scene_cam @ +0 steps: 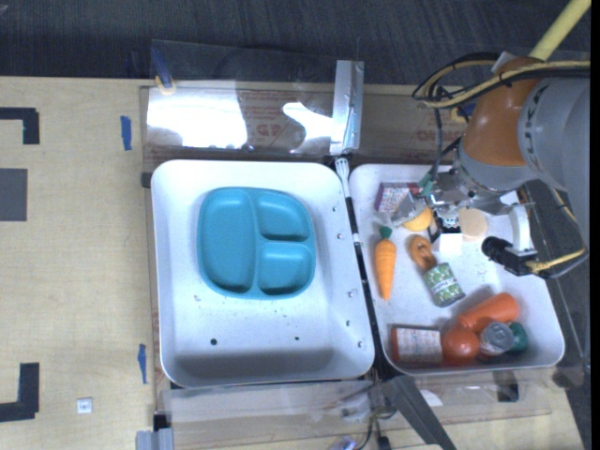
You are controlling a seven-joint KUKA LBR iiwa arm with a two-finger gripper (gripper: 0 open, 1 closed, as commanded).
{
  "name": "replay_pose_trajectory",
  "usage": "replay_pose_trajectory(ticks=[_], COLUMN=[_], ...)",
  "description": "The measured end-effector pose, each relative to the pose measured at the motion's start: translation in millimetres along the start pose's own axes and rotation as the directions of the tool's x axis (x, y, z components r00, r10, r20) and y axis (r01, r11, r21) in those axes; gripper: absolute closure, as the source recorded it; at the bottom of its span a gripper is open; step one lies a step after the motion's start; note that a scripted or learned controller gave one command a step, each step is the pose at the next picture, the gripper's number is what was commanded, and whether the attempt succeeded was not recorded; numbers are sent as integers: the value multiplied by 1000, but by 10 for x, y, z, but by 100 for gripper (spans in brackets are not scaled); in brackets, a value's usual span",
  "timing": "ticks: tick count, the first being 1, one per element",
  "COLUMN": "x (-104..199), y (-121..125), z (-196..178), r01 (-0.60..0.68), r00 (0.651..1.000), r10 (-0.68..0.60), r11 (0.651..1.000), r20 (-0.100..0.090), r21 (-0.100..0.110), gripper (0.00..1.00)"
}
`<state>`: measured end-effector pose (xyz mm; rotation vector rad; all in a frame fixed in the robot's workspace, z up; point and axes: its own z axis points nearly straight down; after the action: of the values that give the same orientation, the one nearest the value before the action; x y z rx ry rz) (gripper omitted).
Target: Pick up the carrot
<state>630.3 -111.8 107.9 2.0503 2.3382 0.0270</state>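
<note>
At the frame's upper right we see the grey arm (561,125), its orange band (497,129), and looping yellow-and-black cables (459,78).

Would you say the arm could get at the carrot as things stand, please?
Probably yes. The carrot lies apart from the other items at the left of the right bin, nothing on top of it, and the gripper hangs close to its right.

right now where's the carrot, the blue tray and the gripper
carrot (384,264): camera view, mid-body of the orange root
blue tray (225,242): camera view, floor of its large compartment
gripper (448,221): camera view, at its tip, right bin
</note>
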Motion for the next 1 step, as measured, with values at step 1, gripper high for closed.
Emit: replay_pose_trajectory(ticks=[1], x=[246], y=[179], z=[-843], r01=[-77], r00=[997], r10=[78], r11=[997], r20=[-8], r21=[20], gripper=[0])
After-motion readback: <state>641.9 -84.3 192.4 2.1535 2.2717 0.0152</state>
